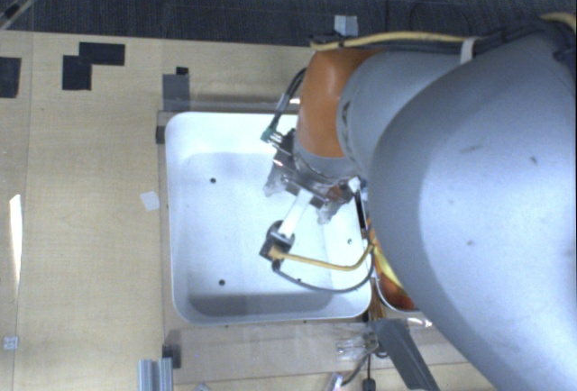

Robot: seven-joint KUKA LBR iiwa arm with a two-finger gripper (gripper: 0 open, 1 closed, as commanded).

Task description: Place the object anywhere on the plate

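Above the white bin (207,236) on the counter (81,272) hangs the wrist (311,168); the jaws' state cannot be told. Object's place unclear; an orange edge (397,292) shows beneath the arm (469,191).

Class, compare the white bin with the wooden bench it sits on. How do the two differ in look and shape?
The bin is plain white; the bench is pale wood. The bin has raised walls and rounded corners; the bench is flat. The bench carries black patches near its far edge; the bin's floor has tiny dark dots. Both are partly hidden by the grey arm.
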